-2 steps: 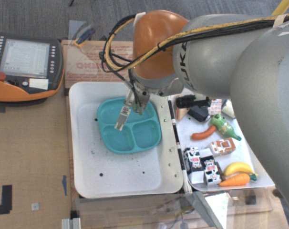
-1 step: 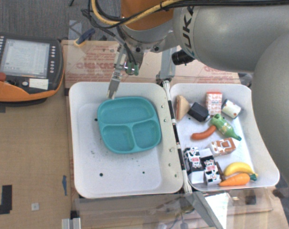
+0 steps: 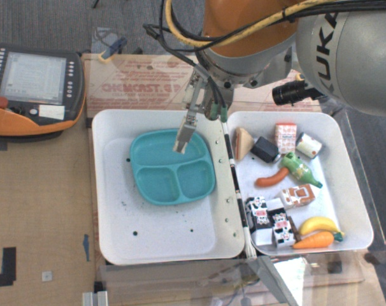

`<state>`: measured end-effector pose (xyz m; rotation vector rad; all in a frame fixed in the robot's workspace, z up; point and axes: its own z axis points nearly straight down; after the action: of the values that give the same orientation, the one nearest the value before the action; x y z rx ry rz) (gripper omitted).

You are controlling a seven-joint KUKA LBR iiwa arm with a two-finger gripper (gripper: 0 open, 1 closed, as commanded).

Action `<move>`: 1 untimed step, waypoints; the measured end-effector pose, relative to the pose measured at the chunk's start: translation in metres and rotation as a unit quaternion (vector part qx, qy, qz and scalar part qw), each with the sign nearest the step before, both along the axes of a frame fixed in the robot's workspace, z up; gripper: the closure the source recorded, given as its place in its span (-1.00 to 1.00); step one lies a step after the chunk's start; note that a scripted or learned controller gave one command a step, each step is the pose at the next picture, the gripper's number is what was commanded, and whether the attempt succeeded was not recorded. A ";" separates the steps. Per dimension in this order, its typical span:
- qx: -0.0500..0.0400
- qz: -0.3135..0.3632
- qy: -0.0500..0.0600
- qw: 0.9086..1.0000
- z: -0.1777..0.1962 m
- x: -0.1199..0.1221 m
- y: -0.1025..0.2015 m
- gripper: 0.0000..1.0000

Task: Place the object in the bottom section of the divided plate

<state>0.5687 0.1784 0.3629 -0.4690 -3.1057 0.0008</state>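
The arm [image 3: 346,37] is reaching in from the upper right of the frame, its orange band filling the top centre. The gripper [image 3: 182,146] is hanging over the upper right part of the teal plate [image 3: 156,171], which is lying in the left bin [image 3: 110,190]. One slim finger is showing clearly, pointing down toward the plate's large upper section; whether the jaws are open or closed I cannot tell, and nothing is visibly sitting between them.

The plate's three sections are looking bare. Which item is the task's object is not clear: all the candidates are lying in the right bin [image 3: 355,190], well apart from the plate. There, a wedge [image 3: 243,143], a black block [image 3: 265,150], a small carton [image 3: 286,136] and a white roll [image 3: 309,146] are crowding the upper part; a sausage [image 3: 271,180] and a green bottle [image 3: 299,169] are sitting mid-bin; a banana [image 3: 318,225] and a carrot [image 3: 314,240] are touching near the lower right corner.

Judging from this, the placing is not yet done. The main risk is that the gripper is carrying nothing, so any release here would be leaving the plate as it is. A second risk is position: the tip is hovering over the upper section, not the two smaller sections toward the frame's bottom, so a drop from here would likely be landing in the wrong compartment or bouncing off a divider ridge. The finger is also close to the wall between the bins.
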 end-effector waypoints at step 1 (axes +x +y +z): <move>0.000 0.000 0.000 1.000 0.000 0.000 0.000 -1.00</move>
<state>0.5687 0.1784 0.3629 -0.4687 -3.1059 0.0012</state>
